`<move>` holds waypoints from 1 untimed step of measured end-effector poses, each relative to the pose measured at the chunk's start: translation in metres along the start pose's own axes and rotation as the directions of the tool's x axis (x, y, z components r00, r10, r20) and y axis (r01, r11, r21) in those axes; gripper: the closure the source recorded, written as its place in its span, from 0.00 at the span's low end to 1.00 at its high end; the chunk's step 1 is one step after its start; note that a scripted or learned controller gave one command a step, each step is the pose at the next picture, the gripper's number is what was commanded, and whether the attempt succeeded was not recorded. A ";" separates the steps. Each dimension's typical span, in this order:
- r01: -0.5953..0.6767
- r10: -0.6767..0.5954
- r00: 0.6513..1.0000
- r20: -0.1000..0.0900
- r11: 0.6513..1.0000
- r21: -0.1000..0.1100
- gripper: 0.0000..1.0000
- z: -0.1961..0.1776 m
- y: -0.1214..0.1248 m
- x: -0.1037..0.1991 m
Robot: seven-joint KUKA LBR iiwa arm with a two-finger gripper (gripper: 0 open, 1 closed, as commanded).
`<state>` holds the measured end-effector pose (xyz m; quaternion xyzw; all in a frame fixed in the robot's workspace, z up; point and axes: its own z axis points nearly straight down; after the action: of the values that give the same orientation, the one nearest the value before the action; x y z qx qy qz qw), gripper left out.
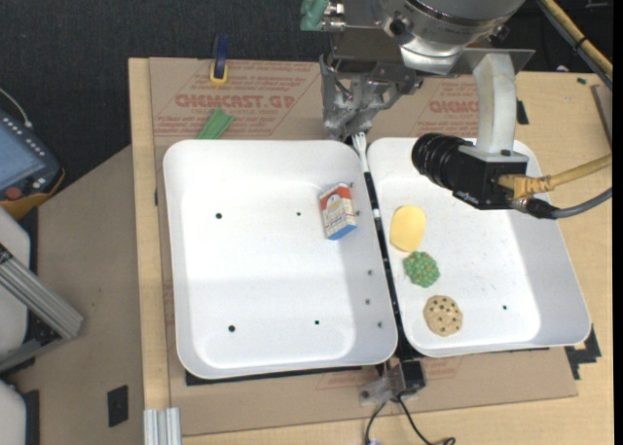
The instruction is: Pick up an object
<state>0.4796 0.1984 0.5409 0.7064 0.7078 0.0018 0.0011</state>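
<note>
**Mira:** Red-and-white carton (pixel 338 211), small, with a blue base, lying in the left bin (pixel 195 180) close to its right wall. I'd judge that the likeliest pick.

**Tom:** Why not the things in the right bin (pixel 545 278)?

**Mira:** The yellow piece (pixel 408 227), the green lump (pixel 421 268) and the cookie (pixel 443 315) sit in a near line by the divider, the first two almost touching. The carton lies apart from everything.

**Tom:** And the gripper (pixel 355 112)?

**Mira:** It hangs above the far edge where the bins meet, holding nothing. How wide it stands I cannot tell. To do this well, I think it should come down centred on the carton, closing across its narrow sides and clearing the wall.

**Tom:** Any writing?

**Mira:** The cardboard (pixel 243 97) under the bins has red letters, roughly "CHEMCAST". The carton's print is too small to read.
</note>
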 end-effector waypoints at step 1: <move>0.000 0.000 1.000 0.000 1.000 0.001 0.00 0.001 0.000 0.000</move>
<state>0.4795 0.1983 0.5404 0.7066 0.7076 0.0011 0.0007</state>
